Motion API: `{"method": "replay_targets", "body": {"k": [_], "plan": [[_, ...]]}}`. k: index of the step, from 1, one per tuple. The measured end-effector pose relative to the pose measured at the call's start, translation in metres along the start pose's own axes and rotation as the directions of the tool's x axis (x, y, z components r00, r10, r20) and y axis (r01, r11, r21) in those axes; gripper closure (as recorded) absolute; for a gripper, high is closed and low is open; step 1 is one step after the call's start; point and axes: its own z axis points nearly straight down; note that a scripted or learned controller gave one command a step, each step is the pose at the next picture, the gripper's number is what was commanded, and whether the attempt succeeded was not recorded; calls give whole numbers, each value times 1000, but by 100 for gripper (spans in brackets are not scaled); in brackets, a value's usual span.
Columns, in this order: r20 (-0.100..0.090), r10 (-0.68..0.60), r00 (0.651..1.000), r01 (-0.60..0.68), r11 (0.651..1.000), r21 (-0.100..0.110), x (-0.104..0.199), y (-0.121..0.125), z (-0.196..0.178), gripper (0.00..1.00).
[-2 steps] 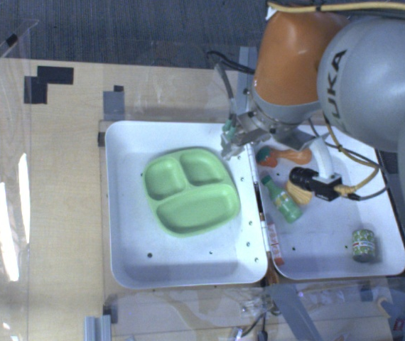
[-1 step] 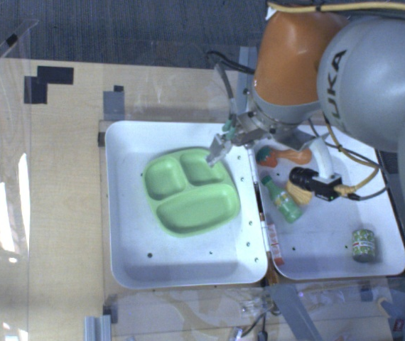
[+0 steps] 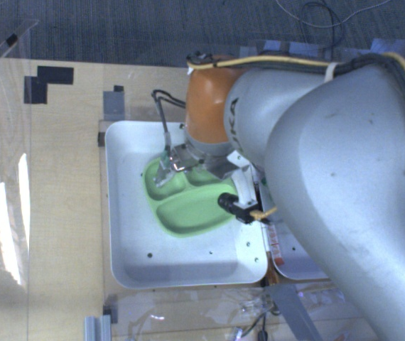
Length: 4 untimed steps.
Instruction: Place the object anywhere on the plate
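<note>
Hovering low over the plate's (image 3: 192, 215) upper-left compartment, gripper (image 3: 165, 172) pointing down; impossible to tell from here how it is set or holding anything. Sitting in the left bin (image 3: 128, 254), green plate, partly hidden under the arm (image 3: 316, 148)

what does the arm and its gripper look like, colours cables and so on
The arm is bulky, rounded and light grey, with an orange band above the wrist. A yellowish cable runs along its top, and a thin black cable loops down to the metallic silver gripper. A black fitting sits on the wrist's side.
</note>
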Motion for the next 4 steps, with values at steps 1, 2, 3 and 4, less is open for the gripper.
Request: {"method": "replay_targets", "body": {"k": [1, 2, 3, 4], "plan": [[2, 1, 1000, -1, 1000, -9, -2, 3, -15, 100], [2, -87, 996, 87, 996, 4, -107, -12, -150, 100], [-2, -316, 949, 316, 949, 9, -151, -75, -91, 100], [-3, -411, 912, 411, 912, 7, -102, -2, -91, 100]]}}
